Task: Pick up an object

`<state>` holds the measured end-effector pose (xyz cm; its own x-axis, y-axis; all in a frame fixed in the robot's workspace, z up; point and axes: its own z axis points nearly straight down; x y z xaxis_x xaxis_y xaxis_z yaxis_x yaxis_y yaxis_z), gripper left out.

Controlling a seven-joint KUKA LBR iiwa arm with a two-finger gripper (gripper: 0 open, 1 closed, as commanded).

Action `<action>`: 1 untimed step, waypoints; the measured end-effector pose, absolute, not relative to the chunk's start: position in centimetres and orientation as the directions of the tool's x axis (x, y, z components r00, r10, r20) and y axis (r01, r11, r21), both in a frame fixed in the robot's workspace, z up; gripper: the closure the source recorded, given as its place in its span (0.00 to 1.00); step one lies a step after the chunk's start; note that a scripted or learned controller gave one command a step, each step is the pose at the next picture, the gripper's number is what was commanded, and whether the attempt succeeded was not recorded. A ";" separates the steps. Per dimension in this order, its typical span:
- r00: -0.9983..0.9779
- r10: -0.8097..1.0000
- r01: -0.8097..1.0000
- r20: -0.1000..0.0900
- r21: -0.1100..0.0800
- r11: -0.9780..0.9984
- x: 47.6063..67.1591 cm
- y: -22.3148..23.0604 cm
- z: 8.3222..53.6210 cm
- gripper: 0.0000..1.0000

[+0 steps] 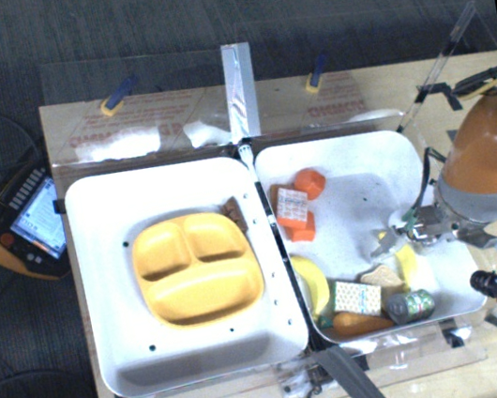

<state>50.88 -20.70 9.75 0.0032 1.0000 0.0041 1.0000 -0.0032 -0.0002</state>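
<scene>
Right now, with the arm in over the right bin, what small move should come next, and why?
Probably a short descent with a slight shift toward the front wall. The gripper sits at the right side of the right bin, just above the pile along its front: a yellow block, a green can and a small printed box. Nothing visibly sits between its fingers, so I judge no pick made.

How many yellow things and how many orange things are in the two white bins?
Yellow: 3, the divided tray, a round piece and a small block.
Orange: 3, two items and a carrot-like piece.
Total: 6
</scene>
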 end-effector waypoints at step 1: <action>0.003 1.000 1.000 0.007 -0.001 -0.003 50.9 -20.6 10.6 1.00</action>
<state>50.91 -20.62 10.55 0.0028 1.0000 0.0066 1.0000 -0.0028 -0.0014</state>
